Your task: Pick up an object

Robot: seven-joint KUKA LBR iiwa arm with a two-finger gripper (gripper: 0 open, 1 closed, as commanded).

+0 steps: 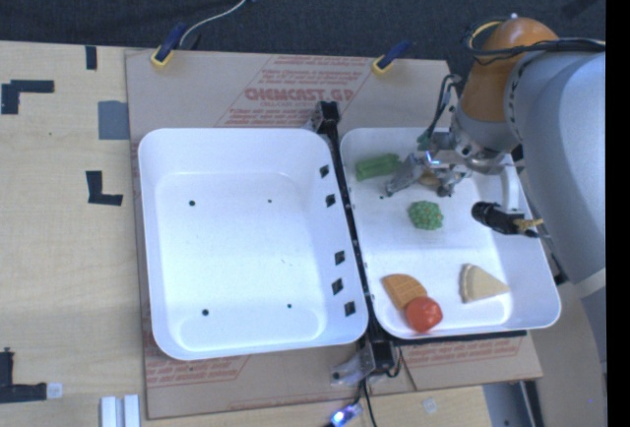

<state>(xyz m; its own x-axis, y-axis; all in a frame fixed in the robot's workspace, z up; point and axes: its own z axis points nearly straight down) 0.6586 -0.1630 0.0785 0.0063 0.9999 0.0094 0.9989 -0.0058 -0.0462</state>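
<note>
hand [425, 174] hangs over the right bin's [536, 312] far edge, can't tell how wide; bumpy green ball [425, 214] just beside looks light and squishy, pinch across its middle

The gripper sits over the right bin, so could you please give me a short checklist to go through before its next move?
1. Gripper is over the right bin: ok.
2. Something is held in the gripper: cannot tell.
3. A target lies close by: ok, the green round piece is just below the gripper and the green flat piece is to its left.
4. The green round piece has free space around it: ok.
5. The red ball is free to grasp alone: not ok, it touches the orange piece.
</note>
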